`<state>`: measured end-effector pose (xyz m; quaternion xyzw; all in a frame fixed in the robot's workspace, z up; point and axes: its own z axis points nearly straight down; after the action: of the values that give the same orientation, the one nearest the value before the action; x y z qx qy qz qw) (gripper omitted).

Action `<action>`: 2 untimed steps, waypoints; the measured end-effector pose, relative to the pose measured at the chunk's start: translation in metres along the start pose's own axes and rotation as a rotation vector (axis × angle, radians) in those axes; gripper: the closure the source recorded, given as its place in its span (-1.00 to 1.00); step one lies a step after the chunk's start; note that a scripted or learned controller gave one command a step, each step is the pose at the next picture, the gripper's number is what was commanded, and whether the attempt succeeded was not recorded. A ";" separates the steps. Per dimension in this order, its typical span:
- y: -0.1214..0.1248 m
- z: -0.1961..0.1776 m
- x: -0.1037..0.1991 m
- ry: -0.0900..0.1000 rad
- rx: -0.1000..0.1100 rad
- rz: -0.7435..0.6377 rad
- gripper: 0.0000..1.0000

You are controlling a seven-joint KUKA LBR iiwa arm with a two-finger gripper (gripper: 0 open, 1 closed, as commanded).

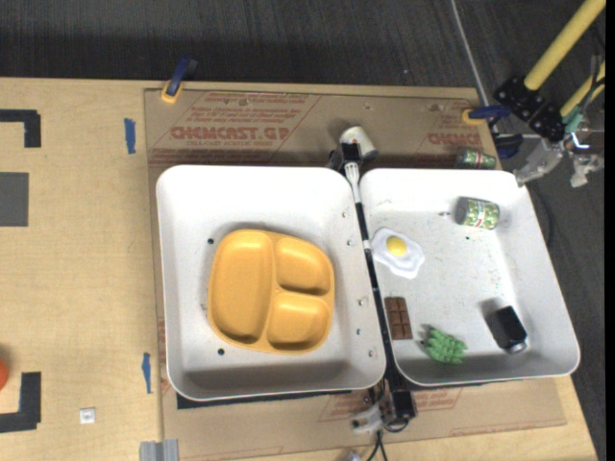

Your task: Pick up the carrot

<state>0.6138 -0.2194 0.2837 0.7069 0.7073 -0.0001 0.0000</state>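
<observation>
Two white bins sit side by side on the surface: the left bin holds a yellow divided tray, and the right bin holds a toy fried egg, a green-labelled can, a brown bar, a green leafy piece and a black object. An orange object, cut by the left edge and well apart from the bins, cannot be confirmed as the carrot. The gripper sits blurred beyond the right bin's far corner; its state cannot be told.
</observation>
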 end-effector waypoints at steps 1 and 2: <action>-0.066 0.136 0.019 0.001 0.000 -0.245 -1.00; -0.084 0.183 0.087 0.002 0.002 -0.114 -1.00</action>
<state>0.5300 -0.1321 0.1008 0.6656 0.7463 -0.0001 -0.0012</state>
